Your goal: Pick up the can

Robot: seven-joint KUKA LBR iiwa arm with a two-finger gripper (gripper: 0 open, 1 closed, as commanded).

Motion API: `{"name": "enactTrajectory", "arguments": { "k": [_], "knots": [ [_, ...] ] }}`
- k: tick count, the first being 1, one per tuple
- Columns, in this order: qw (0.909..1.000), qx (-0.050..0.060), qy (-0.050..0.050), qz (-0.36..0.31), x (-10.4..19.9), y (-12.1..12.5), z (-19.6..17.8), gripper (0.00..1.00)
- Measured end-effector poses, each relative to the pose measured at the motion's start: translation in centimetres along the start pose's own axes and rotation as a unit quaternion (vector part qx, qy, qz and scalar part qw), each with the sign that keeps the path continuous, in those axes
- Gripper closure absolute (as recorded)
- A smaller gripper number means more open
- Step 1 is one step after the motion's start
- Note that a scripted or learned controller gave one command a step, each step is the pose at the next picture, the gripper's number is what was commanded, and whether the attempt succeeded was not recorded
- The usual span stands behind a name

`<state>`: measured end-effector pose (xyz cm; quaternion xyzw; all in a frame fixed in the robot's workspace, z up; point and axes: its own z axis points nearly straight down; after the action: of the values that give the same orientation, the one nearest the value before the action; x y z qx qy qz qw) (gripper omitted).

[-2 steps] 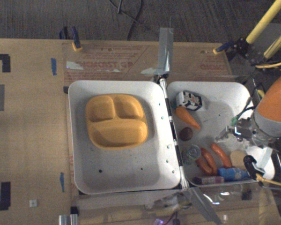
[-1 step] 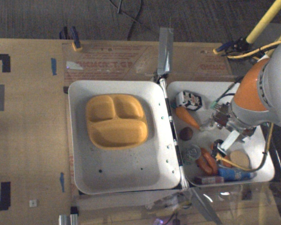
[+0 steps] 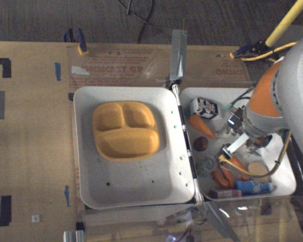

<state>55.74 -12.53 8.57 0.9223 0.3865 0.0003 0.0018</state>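
White plastic is being presented by two shallow bins set side by side on a wooden bench (image 3: pixel 30 150).

Nearest edge, right bin (image 3: pixel 288 185): a blue bottle-like item (image 3: pixel 252 187) is being kept lying flat along the front wall, with a flat dark pink item (image 3: pixel 223 193) just beside it. Orange pieces (image 3: pixel 223 176) are being crowded behind these, their shapes being hard to separate. A round tan disc (image 3: pixel 257 168) is being partly covered by a cable.

Middle, right bin: a grey round object (image 3: pixel 208 164) and a dark brown round object (image 3: pixel 200 143) are being kept near the dividing wall. The gripper (image 3: pixel 236 146) is being held low over the bin's middle; its fingers are being masked by the wrist and cables, so whether the jaws are apart or together cannot be told.

Far part, right bin: an orange carrot (image 3: pixel 202 126) is being shown lying at a slant. The can (image 3: pixel 204 107) is being shown in the far left corner, on its side, well apart from the gripper.

Left bin (image 3: pixel 141 185): a yellow divided tray (image 3: pixel 125 129) is being kept in the far half.

Right margin: the arm (image 3: pixel 272 97) is being cut off by the frame.
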Motion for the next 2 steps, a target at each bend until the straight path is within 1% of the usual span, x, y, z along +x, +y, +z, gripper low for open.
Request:
{"name": "enactTrajectory", "arguments": {
  "k": [1, 2],
  "knots": [
    [0.9981, 0.002, -0.001, 0.061, 2.7, 9.2, 0.2, 0.00],
    [0.9986, 0.002, 0.001, 0.053, 6.2, 3.4, 0.0, 0.00]
  ]
}}
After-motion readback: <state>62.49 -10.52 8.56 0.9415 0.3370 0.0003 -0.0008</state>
